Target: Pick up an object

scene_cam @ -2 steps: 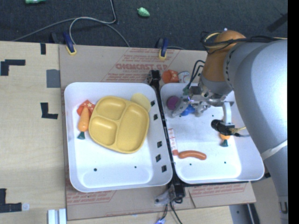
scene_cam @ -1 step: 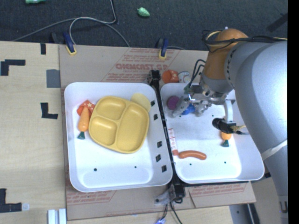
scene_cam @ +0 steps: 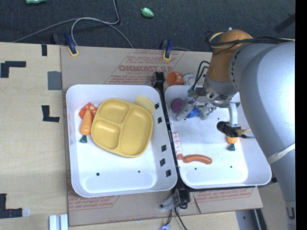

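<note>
I cannot tell how my gripper (scene_cam: 192,110) stands. A purple object (scene_cam: 177,104) lies just beside it, a blue one (scene_cam: 193,112) right under it. Farther off in the right bin (scene_cam: 249,174) lies a sausage (scene_cam: 197,159).

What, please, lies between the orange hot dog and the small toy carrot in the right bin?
In the camera view, only bare white bin floor separates the orange hot dog from the small toy carrot.
</note>
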Controlling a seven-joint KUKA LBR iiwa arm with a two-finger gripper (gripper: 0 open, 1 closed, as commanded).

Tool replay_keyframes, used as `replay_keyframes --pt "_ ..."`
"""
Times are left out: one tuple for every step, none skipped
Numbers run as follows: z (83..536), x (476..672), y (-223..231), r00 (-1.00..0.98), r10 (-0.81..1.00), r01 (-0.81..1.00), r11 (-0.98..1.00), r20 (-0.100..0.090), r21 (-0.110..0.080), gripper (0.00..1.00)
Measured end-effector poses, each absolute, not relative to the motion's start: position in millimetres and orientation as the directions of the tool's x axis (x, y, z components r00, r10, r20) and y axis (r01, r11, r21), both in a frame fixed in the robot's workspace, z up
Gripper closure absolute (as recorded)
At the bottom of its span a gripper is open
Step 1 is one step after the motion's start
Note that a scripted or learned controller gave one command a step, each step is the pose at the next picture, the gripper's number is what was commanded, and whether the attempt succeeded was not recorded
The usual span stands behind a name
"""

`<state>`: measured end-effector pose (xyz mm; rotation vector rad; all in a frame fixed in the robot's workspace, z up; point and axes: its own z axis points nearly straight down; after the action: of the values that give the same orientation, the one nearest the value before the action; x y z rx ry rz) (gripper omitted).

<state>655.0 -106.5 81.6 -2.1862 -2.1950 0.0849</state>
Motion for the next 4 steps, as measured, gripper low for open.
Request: replay_keyframes --pt "81.5 655.2 -107.8 -0.005 1.0 0.998 0.004 -0.006 -0.069 0.0" --pt "81.5 655.3 -108.1 -0.005 1.0 0.998 0.005 -0.005 -0.069 0.0" --pt "81.6 655.1 -107.2 -0.004 1.0 0.998 0.003 -0.008 -0.069 0.0" --pt "81.6 655.1 -106.9 -0.004 1.0 0.998 0.003 -0.009 -0.069 0.0"
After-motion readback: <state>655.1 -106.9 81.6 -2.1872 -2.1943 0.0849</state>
